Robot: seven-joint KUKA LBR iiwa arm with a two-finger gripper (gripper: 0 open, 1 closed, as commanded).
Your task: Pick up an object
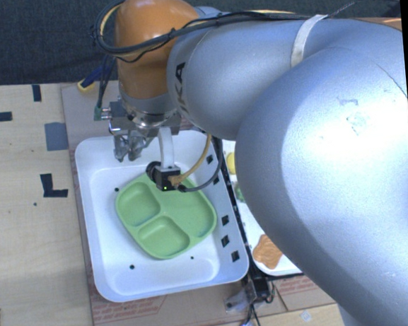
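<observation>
The gripper [145,155] hangs over the far end of the left bin [96,225], its metal fingers [126,150] pointing down toward the bin floor just beyond the far rim of a green divided plate [167,217]. Whether those fingers are spread or closed cannot be told from this angle, and nothing is seen between them. A small black module with a green light [165,180] hangs below the wrist on a pale bracket, sitting right at the plate's far edge, with a yellow cable looping off to its right. The plate lies flat and slightly askew in the middle of the left bin, its compartments facing up. Above the gripper, the orange band [149,36] of the arm rises, and the big grey arm [315,135] sweeps in from the right, covering most of the right bin [255,222]. In that bin, an orange-brown object [268,252] and a bit of something yellow [230,165] peek out beside the arm.
</observation>
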